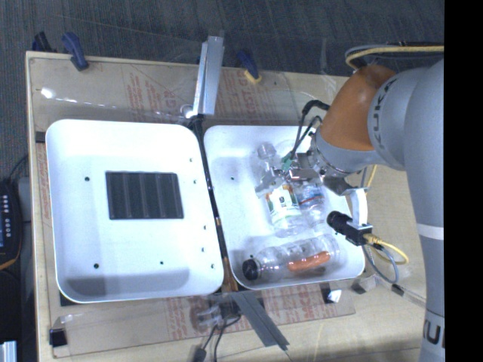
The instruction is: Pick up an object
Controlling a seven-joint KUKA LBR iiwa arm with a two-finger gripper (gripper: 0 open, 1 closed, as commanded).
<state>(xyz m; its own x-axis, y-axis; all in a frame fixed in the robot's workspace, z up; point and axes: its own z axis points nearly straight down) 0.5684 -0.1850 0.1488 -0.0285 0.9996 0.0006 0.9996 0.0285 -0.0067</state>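
In the right bin (234, 187) lie two clear plastic bottles. One bottle (290, 202) with a white and green label lies near the bin's middle, its cap end toward the back. A second bottle (290, 261) with a black cap and an orange patch rests along the front wall. My gripper (290, 173) hangs low over the upper end of the labelled bottle, right at its neck. The wrist hides the fingers.
The left bin (75, 202) holds a flat dark ribbed pad (144, 195). A metal bar (207, 74) stands at the back between the bins. Blue clamps (75, 50) hold the bench's rear edge. A black and yellow cable fitting (351, 228) hangs by the right bin's right wall.
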